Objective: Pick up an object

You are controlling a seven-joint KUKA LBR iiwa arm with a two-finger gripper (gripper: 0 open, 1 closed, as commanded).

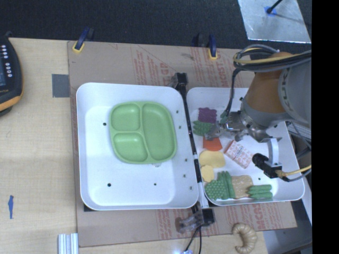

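two white bins on a bench, arm over the right one among small toys.

at far left edge a black and orange pendant (pixel 7 73) lies on the wood. the left bin (pixel 95 184) holds a green divided plate (pixel 143 132), lying flat in its upper middle. the right bin (pixel 296 157) is crowded: a purple piece (pixel 207 114) at upper left, a green leafy piece (pixel 202 127) just below it, an orange piece (pixel 212 143), two yellow pieces (pixel 212 158) touching, a pink-and-white packet (pixel 239 154) tilted near centre, and along the bottom edge green beans (pixel 222 186) beside a tan slice (pixel 242 184). the gripper (pixel 231 125) sits low at the upper middle of that bin, near the orange piece and packet; whether it is wide, narrow or holding anything i cannot tell. a tan croissant (pixel 245 236) lies outside the bins at lower right.
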